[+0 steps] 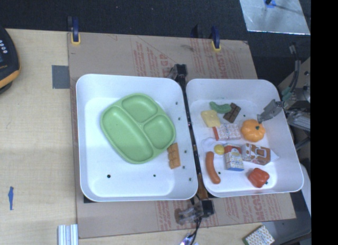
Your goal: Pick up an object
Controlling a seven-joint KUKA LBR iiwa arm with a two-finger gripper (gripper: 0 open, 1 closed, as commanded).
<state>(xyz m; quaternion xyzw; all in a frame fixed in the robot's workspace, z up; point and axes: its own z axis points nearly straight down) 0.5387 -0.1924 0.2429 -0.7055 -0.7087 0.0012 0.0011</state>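
The claw [269, 110] hangs just above the orange pumpkin [252, 131], seemingly empty, opening unclear.

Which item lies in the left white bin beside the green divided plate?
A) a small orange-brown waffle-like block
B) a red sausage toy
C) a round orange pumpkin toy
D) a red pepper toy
A: the small orange-brown waffle-like block lies in the left white bin, at the lower right edge of the green divided plate; the other listed toys lie in the right white bin.
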